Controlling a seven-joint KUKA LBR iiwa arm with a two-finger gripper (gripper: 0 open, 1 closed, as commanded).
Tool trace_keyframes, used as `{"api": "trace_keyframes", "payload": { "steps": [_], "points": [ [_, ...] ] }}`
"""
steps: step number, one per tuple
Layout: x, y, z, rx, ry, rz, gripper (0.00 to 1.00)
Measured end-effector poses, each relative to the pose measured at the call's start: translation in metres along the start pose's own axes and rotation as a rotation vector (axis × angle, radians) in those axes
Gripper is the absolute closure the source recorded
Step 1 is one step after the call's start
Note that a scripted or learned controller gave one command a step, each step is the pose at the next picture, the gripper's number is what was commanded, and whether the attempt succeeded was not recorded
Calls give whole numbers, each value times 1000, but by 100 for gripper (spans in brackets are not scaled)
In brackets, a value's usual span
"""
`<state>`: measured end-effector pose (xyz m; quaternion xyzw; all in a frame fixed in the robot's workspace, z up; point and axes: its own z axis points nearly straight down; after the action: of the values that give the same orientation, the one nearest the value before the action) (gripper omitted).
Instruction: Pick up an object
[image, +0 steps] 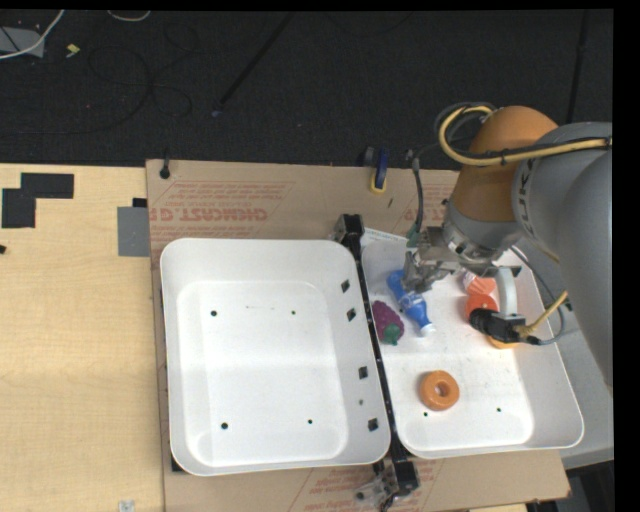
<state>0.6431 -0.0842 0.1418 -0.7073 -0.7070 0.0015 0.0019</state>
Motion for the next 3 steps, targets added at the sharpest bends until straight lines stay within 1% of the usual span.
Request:
{"api": "trace_keyframes", "payload": {
  "steps": [1, 2, 3],
  "points": [
    [0, 0, 0, 0, 0, 1, 0],
    [-2, -1, 58, 3, 0, -1, 0],
    [-2, 0, 45, 0, 0, 1, 100]
  ]
}}
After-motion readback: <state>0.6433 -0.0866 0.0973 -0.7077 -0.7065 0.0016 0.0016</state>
